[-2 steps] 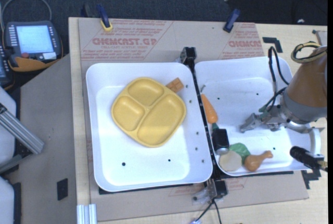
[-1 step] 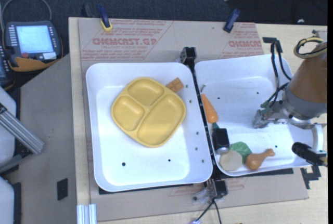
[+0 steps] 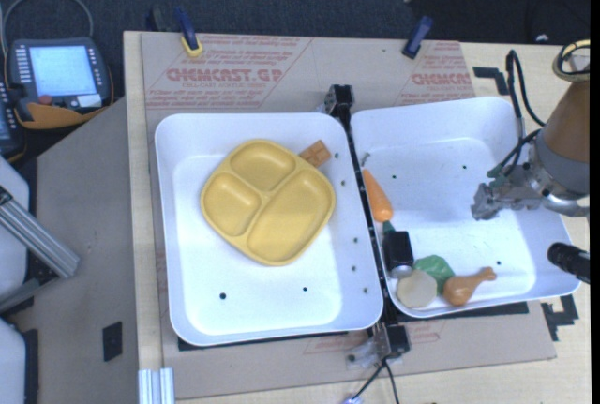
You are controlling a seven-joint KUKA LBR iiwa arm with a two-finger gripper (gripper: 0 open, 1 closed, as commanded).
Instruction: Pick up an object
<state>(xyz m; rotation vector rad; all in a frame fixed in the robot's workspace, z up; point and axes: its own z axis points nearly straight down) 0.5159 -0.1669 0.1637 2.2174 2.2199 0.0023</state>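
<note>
The right bin (image 3: 441, 144) holds an orange carrot (image 3: 377, 196) by its left wall. Along its front edge lie a black block (image 3: 398, 249), a pale round piece (image 3: 416, 289), a green piece (image 3: 437, 267) and a brown drumstick (image 3: 466, 285). My gripper (image 3: 491, 201) hangs over the right side of this bin, above bare floor and well right of the carrot. I see nothing held in it.
A yellow divided plate (image 3: 268, 202) lies in the left bin (image 3: 187, 261), with a small brown block (image 3: 315, 153) at the plate's far edge. The arm (image 3: 567, 149) comes in from the right over the right bin's rim. Clamps sit between the bins.
</note>
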